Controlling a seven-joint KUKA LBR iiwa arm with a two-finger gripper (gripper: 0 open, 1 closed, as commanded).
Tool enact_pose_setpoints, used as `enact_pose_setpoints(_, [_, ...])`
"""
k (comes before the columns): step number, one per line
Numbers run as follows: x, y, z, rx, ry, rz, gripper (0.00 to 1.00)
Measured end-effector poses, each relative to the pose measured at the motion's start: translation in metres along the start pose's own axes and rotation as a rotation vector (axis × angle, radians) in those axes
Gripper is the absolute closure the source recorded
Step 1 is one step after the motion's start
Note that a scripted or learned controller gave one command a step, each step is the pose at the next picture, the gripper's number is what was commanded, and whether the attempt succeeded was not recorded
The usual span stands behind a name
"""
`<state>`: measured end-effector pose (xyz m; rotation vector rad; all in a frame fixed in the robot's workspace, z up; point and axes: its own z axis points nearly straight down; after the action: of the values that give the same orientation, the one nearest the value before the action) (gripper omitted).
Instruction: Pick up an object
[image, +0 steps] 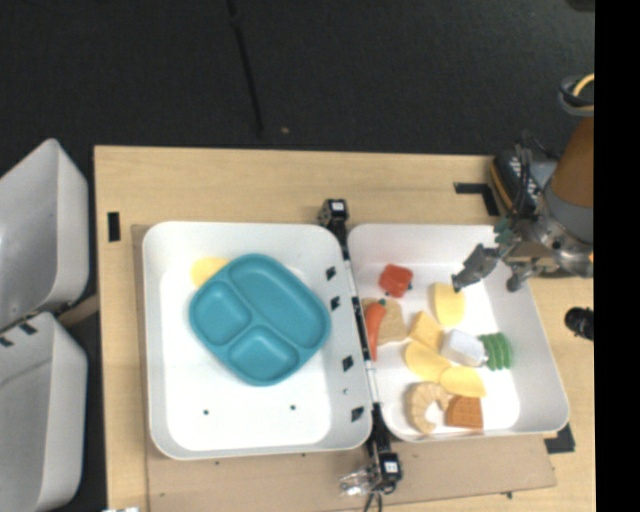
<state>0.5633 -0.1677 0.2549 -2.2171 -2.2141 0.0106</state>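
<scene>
Even overhead light falls on my bench (250, 185), bright enough that the two white bins (170, 420) nearly wash out, while the floor beyond stays almost black. Shadows are soft and short, a faint one hugging the blue tray (260, 318) and the food pieces. The picture is low in resolution and slightly soft everywhere, and my gripper (490, 262) looks smeared and dark.
</scene>
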Motion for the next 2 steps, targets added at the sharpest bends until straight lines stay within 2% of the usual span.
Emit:
enact_pose_setpoints(1, [0.0,0.002,-0.006,-0.011,-0.002,-0.003,0.0])
enact_pose_setpoints(2, [0.001,0.013,0.046,-0.01,-0.003,-0.002,0.0])
